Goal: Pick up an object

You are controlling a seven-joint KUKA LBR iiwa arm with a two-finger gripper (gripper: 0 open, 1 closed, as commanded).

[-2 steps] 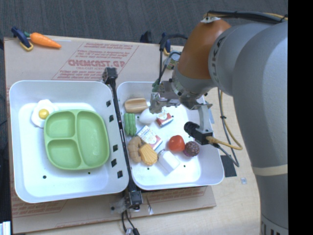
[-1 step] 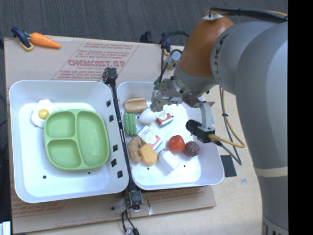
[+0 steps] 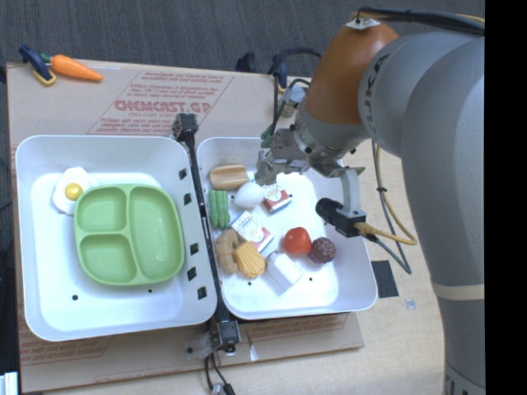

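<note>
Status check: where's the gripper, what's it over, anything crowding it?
Gripper low in right bin, above white egg. Nothing seen held. Bread roll and small red-white packet crowd close.

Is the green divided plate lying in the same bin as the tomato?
No. The green divided plate lies in the left bin, while the tomato lies in the right bin.

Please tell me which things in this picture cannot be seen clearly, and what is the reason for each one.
- End effector: in the camera view the arm's wrist covers it from above, so open or shut cannot be told.
- White egg-shaped toy: it sits right under the end effector; contact cannot be told.
- Small red and white packet: print too small to read.
- Fried egg toy: the green tray overlaps its edge.
</note>
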